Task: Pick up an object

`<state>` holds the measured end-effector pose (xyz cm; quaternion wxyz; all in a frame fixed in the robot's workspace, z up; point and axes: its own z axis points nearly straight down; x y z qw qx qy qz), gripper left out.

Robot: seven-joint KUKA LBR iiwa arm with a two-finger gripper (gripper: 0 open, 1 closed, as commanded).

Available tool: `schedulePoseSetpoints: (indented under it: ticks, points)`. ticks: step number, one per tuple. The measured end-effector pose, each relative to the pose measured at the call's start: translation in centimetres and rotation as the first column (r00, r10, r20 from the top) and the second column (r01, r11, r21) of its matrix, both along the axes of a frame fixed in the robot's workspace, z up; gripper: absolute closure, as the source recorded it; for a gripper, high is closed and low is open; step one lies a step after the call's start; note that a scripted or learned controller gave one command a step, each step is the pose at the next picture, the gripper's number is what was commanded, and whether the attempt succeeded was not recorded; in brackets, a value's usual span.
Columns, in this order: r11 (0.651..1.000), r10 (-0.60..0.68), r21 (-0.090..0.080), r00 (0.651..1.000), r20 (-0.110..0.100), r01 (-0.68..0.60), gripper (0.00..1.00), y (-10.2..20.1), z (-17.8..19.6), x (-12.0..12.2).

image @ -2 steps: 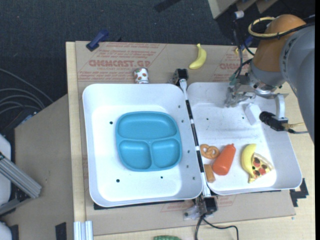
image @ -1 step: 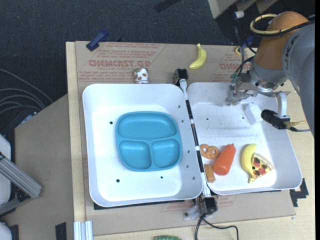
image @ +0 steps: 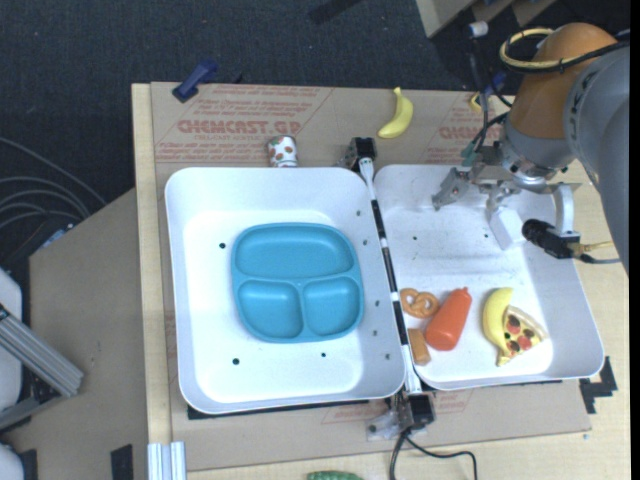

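Over right bin: gripper (image: 472,200) spread open, holding nothing.
Risk: closes on bare floor; orange bottle (image: 449,319), banana (image: 496,313) well apart.

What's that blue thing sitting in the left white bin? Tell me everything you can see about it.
It is a blue divided plate, smooth and matte, plastic by the look of it. Its outline is a rounded rectangle with three shallow compartments: one wide one along the far side and two smaller ones side by side along the near side. It lies flat, right way up, near the middle of the left bin, turned slightly askew to the bin's walls. Its compartments hold nothing, and it touches only the bin floor.
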<state>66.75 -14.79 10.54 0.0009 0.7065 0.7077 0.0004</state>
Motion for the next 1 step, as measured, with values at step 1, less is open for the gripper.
schedulePoseSetpoints:
  ticks: [1]
  points:
    - [1.000, -0.002, 0.002, 1.000, -0.005, 0.002, 0.00, -0.90, -2.13, -5.86]
